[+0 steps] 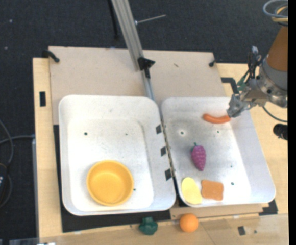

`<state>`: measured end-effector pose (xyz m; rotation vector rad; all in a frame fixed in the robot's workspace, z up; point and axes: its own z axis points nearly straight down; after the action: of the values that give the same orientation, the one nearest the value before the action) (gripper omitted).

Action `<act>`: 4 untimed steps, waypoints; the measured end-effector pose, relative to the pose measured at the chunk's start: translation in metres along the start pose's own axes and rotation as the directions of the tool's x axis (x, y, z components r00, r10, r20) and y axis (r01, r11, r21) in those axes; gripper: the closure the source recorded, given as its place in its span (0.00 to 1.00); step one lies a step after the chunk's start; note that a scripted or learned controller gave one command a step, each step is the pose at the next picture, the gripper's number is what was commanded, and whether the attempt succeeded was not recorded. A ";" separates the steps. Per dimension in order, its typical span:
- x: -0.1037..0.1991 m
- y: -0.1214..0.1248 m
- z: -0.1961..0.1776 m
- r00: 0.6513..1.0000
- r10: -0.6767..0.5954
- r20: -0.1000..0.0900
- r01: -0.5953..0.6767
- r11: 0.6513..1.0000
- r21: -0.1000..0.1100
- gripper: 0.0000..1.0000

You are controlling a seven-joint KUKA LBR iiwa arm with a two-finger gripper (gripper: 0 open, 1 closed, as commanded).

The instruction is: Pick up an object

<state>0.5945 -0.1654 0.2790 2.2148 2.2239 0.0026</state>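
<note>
**Q:** Nearest the lens, what is seen along the bottom edge of the frame?

**R:** Two things are seen on the counter (43, 137) just outside the bins: an orange ball (189, 222) and, to its left, a small green object (148, 226). Neither is being approached.

**Q:** How are the bins laid out?

**R:** A yellow bowl (109, 182) is seen at the lower middle of the left bin (71, 111). Four things are seen in the right bin (252, 157): a purple grape bunch (198, 156) at its middle, a pale yellow piece (191, 190) and an orange block (212, 190) side by side at its lower edge, and an orange sausage (216, 118) near its upper right.

**Q:** Where are the jaws (236, 109)?

**R:** They are seen low at the upper right of the right bin, just beside the right end of the sausage, perhaps touching it. Whether they are spread or pressed together cannot be told at this size.

**Q:** How much of the task is done?

**R:** Nothing is seen lifted; every object lies in a bin or on the counter. The sausage is judged the likely target, with the grasp and the lift both left to do.
</note>
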 end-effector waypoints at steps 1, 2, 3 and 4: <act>0.047 -0.004 0.014 1.000 -0.001 -0.001 0.001 1.000 0.002 1.00; 0.091 -0.015 0.023 1.000 -0.001 -0.001 0.001 1.000 0.003 1.00; 0.134 -0.017 0.023 1.000 -0.002 -0.002 0.002 1.000 0.002 1.00; 0.187 -0.021 0.034 1.000 0.001 -0.001 -0.001 1.000 0.003 1.00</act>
<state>0.5733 0.0211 0.2443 2.2179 2.2247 0.0013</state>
